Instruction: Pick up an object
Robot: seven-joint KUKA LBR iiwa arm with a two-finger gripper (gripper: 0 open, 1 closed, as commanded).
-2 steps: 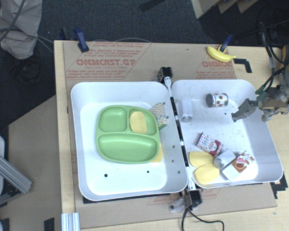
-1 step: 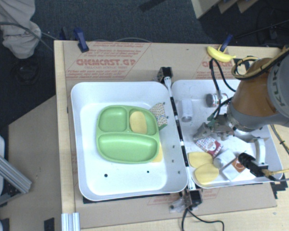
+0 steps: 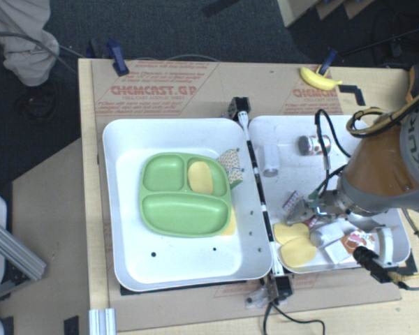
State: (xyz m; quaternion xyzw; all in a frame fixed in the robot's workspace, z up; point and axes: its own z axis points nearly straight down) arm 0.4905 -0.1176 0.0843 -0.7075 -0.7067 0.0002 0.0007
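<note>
Grey arm (image 3: 377, 180) hides much of the right bin (image 3: 283, 135)

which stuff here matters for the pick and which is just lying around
In play:
- gripper, low in the right bin
- yellow pieces
- small can
- white cylinder

Lying about:
- green divided tray
- banana
- blue clamp

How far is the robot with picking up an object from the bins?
Done so far: the arm has reached into the right bin, and the gripper sits low among the small objects near the yellow pieces. Nothing is visibly held, so no lift is evident. Left: grasp one item and raise it. The green tray lies in the left bin.
</note>
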